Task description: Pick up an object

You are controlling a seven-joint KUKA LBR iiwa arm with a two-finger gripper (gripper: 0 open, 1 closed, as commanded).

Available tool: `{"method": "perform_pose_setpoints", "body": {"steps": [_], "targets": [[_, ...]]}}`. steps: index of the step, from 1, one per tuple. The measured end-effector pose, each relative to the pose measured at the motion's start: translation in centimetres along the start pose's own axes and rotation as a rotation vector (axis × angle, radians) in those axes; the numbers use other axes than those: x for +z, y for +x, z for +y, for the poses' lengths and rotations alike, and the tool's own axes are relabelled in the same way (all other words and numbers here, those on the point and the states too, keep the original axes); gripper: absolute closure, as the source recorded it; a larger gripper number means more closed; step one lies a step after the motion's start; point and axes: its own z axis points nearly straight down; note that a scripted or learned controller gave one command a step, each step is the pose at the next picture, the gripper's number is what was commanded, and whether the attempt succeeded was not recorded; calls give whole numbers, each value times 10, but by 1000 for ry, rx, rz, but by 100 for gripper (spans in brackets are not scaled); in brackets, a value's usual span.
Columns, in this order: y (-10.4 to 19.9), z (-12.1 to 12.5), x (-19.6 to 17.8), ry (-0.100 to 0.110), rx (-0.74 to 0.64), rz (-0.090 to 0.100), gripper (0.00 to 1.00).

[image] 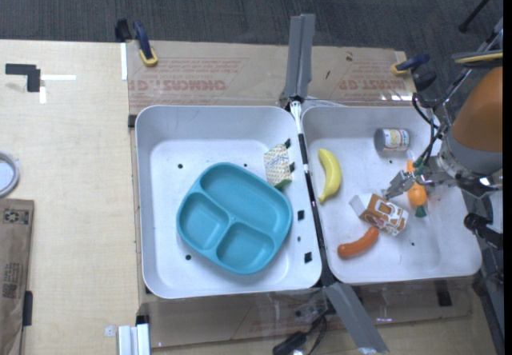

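Partly hidden: tool [406, 182] tips (blurred) over carton [385, 215].

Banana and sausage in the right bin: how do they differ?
The banana is yellow; the sausage is orange-red. The banana lies near the divider, running up and down the camera view; the sausage lies lower in the right bin, slanted. The banana looks larger. Both are curved, lie flat, and sit apart from the gripper.
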Motion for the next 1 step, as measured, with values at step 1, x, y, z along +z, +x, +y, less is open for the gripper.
{"method": "perform_pose_setpoints", "body": {"steps": [1], "targets": [[-1,0,-5,5,2,1,100]]}}
